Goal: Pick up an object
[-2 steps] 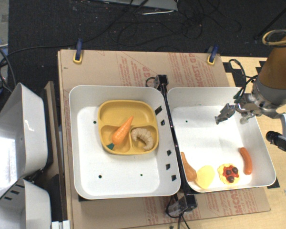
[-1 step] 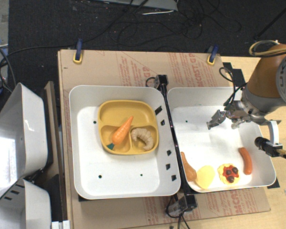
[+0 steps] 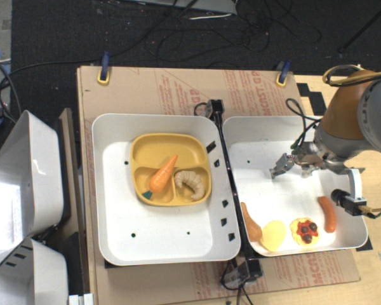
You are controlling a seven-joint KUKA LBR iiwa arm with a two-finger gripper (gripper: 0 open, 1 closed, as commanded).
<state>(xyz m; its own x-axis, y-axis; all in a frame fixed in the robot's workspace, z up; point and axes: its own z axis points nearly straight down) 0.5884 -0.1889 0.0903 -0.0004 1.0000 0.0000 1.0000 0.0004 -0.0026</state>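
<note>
Two bins (image 3: 114, 189); end effector (image 3: 283, 166) above right bin floor.

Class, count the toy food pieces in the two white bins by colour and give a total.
Orange: 3, namely carrot, sausage, drumstick
Beige: 1, shrimp
Yellow: 2, yellow round piece, small pizza with toppings
Total: 6

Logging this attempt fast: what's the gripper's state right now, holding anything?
Gripper: over the right bin, nothing visible in it; whether it is open or closed cannot be told from this view.
</note>
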